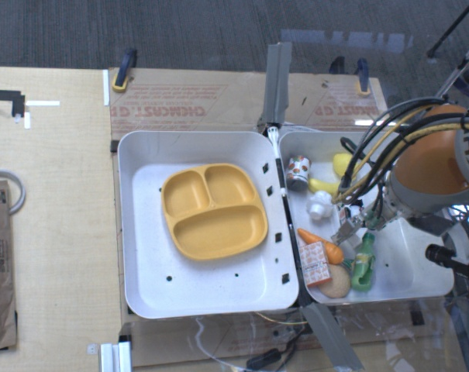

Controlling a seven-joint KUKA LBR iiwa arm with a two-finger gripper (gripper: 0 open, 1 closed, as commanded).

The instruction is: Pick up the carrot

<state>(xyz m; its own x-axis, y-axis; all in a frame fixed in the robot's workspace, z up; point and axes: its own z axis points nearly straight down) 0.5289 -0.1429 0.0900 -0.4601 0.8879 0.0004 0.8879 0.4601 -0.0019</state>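
The carrot point(321, 243) is orange and lies slantwise at the front left of the right bin point(420, 285), its thin tip pointing to the bin's left wall. My gripper point(349, 228) hangs low just above and to the right of the carrot's thick end, under the orange-banded wrist point(428, 165). From this angle I cannot make out whether it touches the carrot.
Crowded around the carrot are a red and white carton point(313, 264), a tan potato point(336, 282), a green item point(363, 263), a white item point(319, 204), yellow pieces point(327, 183) and a small can point(298, 170). The left bin point(141, 270) holds a yellow divided plate point(215, 211).
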